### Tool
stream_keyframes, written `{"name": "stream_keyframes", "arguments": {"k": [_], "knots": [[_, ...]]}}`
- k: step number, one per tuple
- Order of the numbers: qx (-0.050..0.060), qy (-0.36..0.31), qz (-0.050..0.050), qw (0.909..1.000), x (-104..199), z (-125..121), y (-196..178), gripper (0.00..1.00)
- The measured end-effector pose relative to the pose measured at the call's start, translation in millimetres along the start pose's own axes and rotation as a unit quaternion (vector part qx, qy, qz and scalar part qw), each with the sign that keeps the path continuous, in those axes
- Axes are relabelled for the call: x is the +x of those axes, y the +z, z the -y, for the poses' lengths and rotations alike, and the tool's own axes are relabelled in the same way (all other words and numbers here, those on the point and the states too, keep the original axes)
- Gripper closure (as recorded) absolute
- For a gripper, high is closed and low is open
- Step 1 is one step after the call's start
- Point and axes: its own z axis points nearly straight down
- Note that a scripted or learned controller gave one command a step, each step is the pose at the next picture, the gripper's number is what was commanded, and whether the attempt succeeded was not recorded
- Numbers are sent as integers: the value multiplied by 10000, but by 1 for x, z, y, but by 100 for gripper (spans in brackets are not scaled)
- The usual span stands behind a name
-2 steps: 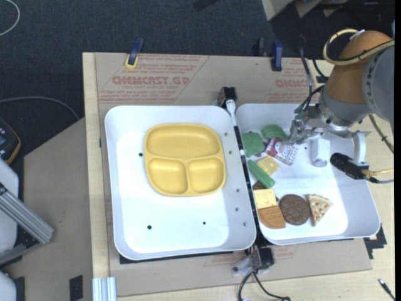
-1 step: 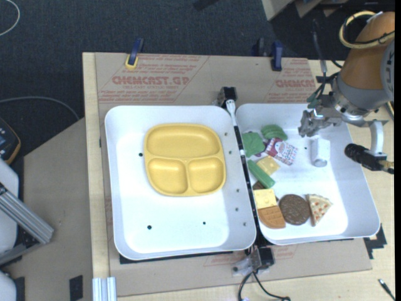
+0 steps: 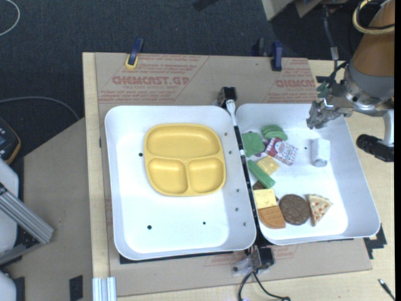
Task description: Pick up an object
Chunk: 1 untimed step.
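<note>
Two shallow white bins are seen side by side on a brown board laid over the counter (image 3: pixel 376 168). The left bin (image 3: pixel 125 187) is occupied by a yellow divided plate (image 3: pixel 185 158) with one long compartment above two smaller ones; nothing is seen lying in its compartments. The right bin (image 3: pixel 351 187) is filled mostly along its left half with small play-food pieces: a green leafy piece (image 3: pixel 253 144) and a green ridged piece (image 3: pixel 274 131) at the upper left, a red-and-white wrapped packet (image 3: pixel 281 151) just beside them, a pale yellow block (image 3: pixel 269 165), and a green pod-shaped piece (image 3: pixel 261 174) below it. Along the lower part are set a yellow cheese-like square (image 3: pixel 265 198), an orange-brown cracker (image 3: pixel 271 216), a dark brown round patty (image 3: pixel 294 209) and a pizza slice (image 3: pixel 319 208), close together. A small grey cylinder (image 3: pixel 319 152) lies apart from the rest, in the upper right part of that bin. The gripper (image 3: pixel 318 119) is held above the upper right corner of the right bin, just above the grey cylinder; whether its fingers are open or closed cannot be told, and nothing is seen between them. On the board, red lettering reading "CHEMCAST G.P" (image 3: pixel 150 79) is printed at the upper left, and a partly covered repeat of it at the upper right. Two clamps (image 3: pixel 133 56) are fixed at the board's top edge.
</note>
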Motion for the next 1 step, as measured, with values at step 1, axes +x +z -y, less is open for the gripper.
{"name": "stream_keyframes", "arguments": {"k": [1], "knots": [[10,0,-4,10000,0,-1,-18,100]]}}
